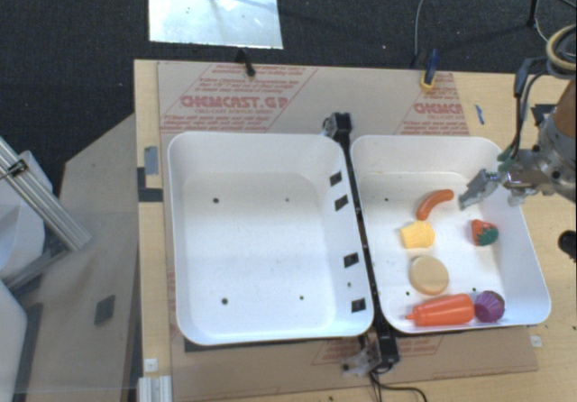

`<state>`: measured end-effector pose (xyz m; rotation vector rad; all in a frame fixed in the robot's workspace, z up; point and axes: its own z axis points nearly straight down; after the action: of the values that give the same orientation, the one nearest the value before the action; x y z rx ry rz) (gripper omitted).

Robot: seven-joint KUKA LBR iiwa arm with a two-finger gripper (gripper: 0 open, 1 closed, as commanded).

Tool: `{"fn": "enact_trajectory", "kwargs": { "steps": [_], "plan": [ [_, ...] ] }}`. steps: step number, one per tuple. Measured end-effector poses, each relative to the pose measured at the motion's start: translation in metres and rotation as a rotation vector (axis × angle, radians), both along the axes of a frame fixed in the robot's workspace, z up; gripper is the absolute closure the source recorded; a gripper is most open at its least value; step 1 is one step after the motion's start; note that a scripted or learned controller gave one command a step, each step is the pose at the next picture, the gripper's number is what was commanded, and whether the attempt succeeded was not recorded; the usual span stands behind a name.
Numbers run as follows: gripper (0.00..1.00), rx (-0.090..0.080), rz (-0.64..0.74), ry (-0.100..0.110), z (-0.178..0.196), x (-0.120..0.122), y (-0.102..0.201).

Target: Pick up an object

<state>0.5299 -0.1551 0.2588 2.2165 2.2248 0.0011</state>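
The gripper (491, 184) hung above the right bin (523, 247), near its far right corner, just beside the orange sausage (434, 203). Nothing lay between the fingers; whether they were spread or closed could not be told, since they merged into one grey shape. All candidate objects sat in the right bin: the sausage, a yellow cheese wedge (416, 235), a strawberry-like piece (484, 232), a tan disc (429, 275), a carrot (442, 310) and a purple piece (489, 306), the last two touching against the near wall. The left bin (189, 211) adjoined it. The arm entered from the right, presumably positioned for a descent; its upper links were cut off at the frame edge.
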Motion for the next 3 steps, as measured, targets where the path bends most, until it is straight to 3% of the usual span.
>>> {"fn": "enact_trajectory", "kwargs": {
  "steps": [1,2,3],
  "plan": [
    [0.00,0.004,-0.003,0.011,-0.123,-0.041,0.012],
    [0.00,-0.001,0.006,-0.006,-0.176,0.043,0.035],
    [0.00,0.001,-0.003,0.003,-0.175,-0.003,0.053]
  ]
}}
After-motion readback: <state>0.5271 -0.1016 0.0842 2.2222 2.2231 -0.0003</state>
